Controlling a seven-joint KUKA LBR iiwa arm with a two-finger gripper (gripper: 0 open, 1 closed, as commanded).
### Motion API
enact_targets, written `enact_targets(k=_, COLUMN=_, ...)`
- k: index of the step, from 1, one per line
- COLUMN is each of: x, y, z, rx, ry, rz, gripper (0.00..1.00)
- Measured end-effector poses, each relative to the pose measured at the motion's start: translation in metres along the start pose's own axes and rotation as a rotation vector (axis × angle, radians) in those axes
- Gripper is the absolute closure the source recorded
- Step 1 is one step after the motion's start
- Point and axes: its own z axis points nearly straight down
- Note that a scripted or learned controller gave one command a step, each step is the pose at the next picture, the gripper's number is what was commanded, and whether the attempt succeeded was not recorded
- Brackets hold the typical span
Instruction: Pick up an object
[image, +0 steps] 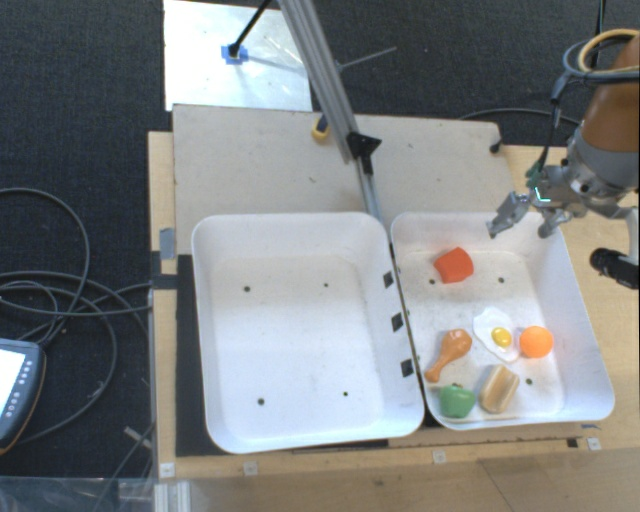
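One green pepper (457, 401), one bread roll (499, 388), one drumstick (449, 354), one egg (497, 334), tool (526, 221) spread wide

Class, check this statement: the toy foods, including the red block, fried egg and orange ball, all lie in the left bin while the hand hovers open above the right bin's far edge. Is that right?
One error: the red block, fried egg and orange ball lie in the right bin, not the left bin. The camera view shows this. The hand does hover open above the right bin's far edge.

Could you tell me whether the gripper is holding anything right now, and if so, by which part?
Nothing is held. The gripper hangs open above the right bin's far edge, with no object between its fingers.
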Motion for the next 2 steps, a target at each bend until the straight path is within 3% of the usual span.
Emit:
enact_targets(k=1, x=0.000, y=0.001, z=-0.003, rx=-0.004, ry=-0.002, rz=-0.002, gripper=0.00)
enact_targets(k=2, x=0.010, y=0.004, z=0.050, rx=0.000, ry=0.000, rz=-0.001, gripper=0.00)
